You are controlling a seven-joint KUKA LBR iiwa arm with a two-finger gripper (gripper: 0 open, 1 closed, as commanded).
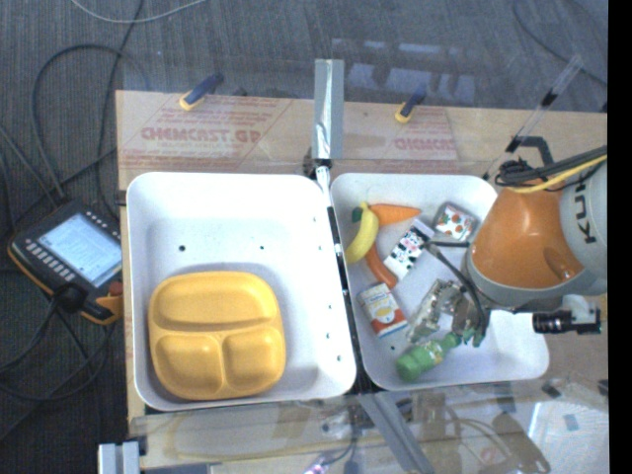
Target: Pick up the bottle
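**A:** What is laid out on the worktop?

**B:** Two shallow white bins are set side by side. In the left bin a yellow compartment tray is seen, towards the near left corner. The right bin is crowded: a banana and an orange carrot-shaped piece lie at its far left, a black-and-white carton near the middle, a small spotted box towards the far right, and a small orange-and-white packet lower down.

**A:** Where is the bottle?

**B:** The bottle, green, is found lying on its side on the floor of the right bin, near the front wall. It appears to be resting there, not raised.

**A:** And the arm?

**B:** The arm's orange band is seen over the right bin, reaching in from the right. The end effector is placed low, just above and beside the bottle's upper end. Its metal parts are blurred and cluttered; whether it is spread or closed cannot be told, and nothing can be confirmed as held.

**A:** How far along is the task judged to be?

**B:** The approach seems made. The grasp and the lift are judged not yet shown as done, since the bottle is seen lying in the bin.
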